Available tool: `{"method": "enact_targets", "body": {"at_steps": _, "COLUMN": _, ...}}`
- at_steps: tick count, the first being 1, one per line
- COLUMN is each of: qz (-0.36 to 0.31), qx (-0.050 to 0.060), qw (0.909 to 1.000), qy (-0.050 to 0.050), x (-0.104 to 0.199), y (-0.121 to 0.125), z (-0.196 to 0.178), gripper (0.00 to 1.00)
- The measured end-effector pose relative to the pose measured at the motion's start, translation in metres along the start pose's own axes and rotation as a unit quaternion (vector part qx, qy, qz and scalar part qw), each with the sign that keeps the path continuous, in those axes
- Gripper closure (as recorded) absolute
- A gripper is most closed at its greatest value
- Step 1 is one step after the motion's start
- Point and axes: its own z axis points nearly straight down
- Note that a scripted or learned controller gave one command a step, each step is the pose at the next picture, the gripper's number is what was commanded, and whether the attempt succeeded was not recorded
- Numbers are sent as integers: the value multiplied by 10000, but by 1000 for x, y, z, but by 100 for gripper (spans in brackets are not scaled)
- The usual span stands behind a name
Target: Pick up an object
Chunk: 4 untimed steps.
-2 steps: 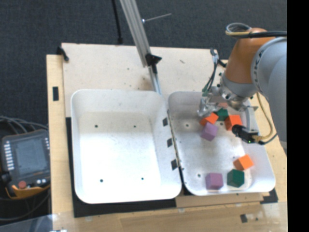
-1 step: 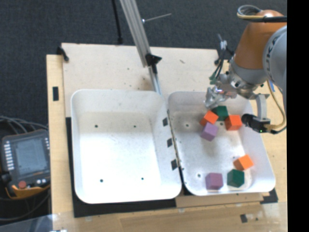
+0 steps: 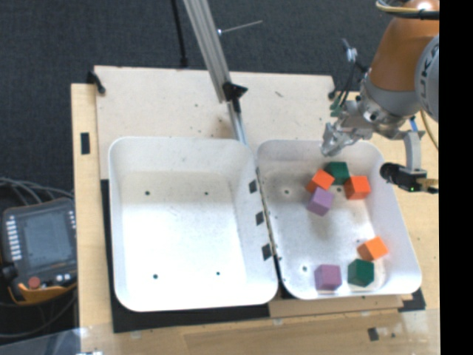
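Currently: approach step. Claw hovers at right bin's far edge; its opening cannot be told. Nearest targets: orange cube and green cube, touching, just below. Next move likely needs descent onto one.

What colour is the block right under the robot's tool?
Dark green. The block sits just below the tool in the right bin, seen in the camera view.

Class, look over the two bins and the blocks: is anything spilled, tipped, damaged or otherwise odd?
Nothing stands out. All seven blocks lie inside the right bin: a cluster with the green block near the far side, and three near the front edge, including a purple block. None has spilled onto the bench. The gripper hovers above the cluster.
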Motion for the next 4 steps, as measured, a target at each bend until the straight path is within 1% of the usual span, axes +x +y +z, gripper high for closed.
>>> {"method": "enact_targets", "body": {"at_steps": 1, "qz": -21, "qx": 25, "qw": 10000, "qy": 16, "x": 51, "y": -19, "z": -10, "gripper": 100}}
{"method": "enact_targets", "body": {"at_steps": 2, "qz": -24, "qx": 29, "qw": 10000, "qy": 18, "x": 100, "y": -32, "z": -17, "gripper": 100}}
{"method": "enact_targets", "body": {"at_steps": 3, "qz": -23, "qx": 37, "qw": 10000, "qy": 14, "x": 155, "y": -54, "z": -4, "gripper": 100}}
{"method": "enact_targets", "body": {"at_steps": 4, "qz": -33, "qx": 36, "qw": 10000, "qy": 20, "x": 214, "y": -70, "z": -7, "gripper": 100}}
